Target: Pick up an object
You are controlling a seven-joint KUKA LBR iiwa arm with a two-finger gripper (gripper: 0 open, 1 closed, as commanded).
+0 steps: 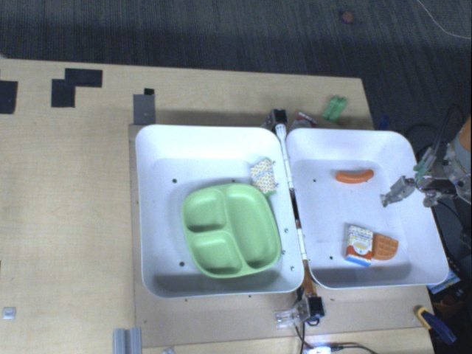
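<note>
Camera view: pincer (pixel 402 190) released, hot dog (pixel 355 175) just beside, w/o contact.

— What sits around the bins?
— A pale wooden counter (pixel 66 220) with black tape patches (pixel 74 85) at its far left, and a small green item (pixel 335 108) behind the right bin.
— And beyond?
— Dark carpeted floor (pixel 221 21), a thin cable (pixel 428 9) across it.

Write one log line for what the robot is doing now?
claw: above right bin, holding nothing | sausage, small carton: in right bin | green tray: left bin
</note>
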